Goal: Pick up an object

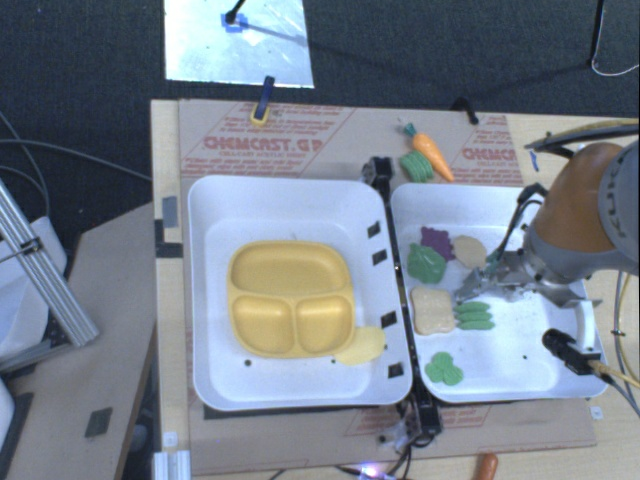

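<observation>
While the gripper (470,290) hangs low in the right bin (520,363), its jaw state beyond telling, the green pods (474,315) lie just below it beside the bread (433,310), long axis across the bin, so a short descent should reach them.

You see two white bins (300,193) of smooth, faintly glossy plastic; left of the gripper (472,290) the yellow tray (290,298) looks satin plastic. Under them lies matt printed cardboard (330,133), and far up-left a shiny foil-like sheet (238,28) on rough dark carpet (80,58)
</observation>
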